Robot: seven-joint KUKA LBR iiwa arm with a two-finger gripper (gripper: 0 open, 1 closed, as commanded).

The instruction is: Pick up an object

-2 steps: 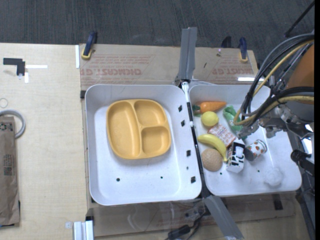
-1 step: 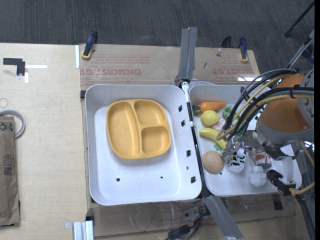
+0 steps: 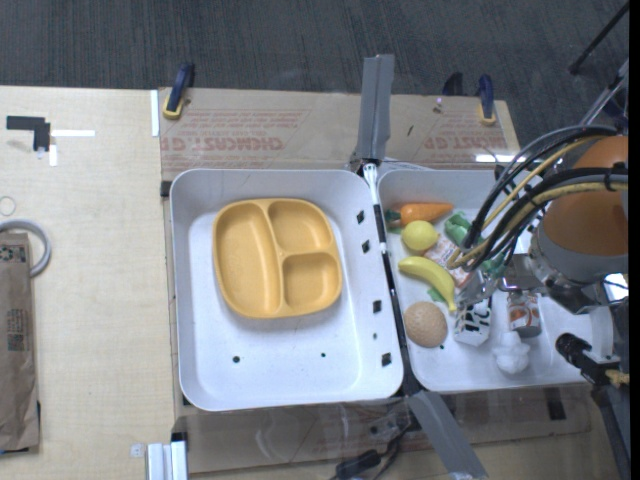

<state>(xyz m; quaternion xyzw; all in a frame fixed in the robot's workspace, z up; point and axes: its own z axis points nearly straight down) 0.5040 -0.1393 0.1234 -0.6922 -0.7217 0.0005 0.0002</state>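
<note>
Bench [image 3: 80, 268], pale wood surface: two shallow white plastic bins side by side.

Left bin [image 3: 200, 368]: one yellow three-compartment plastic plate [image 3: 278, 258], lying flat, up and left of the bin's middle.

Right bin [image 3: 450, 368]: one orange toy carrot [image 3: 425, 211] at the far end; one yellow toy lemon [image 3: 419, 235] just below it; one green toy vegetable [image 3: 457, 228] beside the lemon, partly behind cables; one yellow toy banana [image 3: 430, 276]; one tan round ball [image 3: 425, 324] near the dividing wall; one white black-spotted toy [image 3: 473, 323]; one small white lump [image 3: 512, 356].

Arm [image 3: 585, 223]: grey with orange band, reaching in from the right, black and yellow cables arching over the right bin.

Pincer [image 3: 492, 290]: low over the right bin, just above the spotted toy, right of the banana. Whether it is spread or pressed together, cannot tell.

Bench left edge: one brown paper bag [image 3: 18, 338].
</note>
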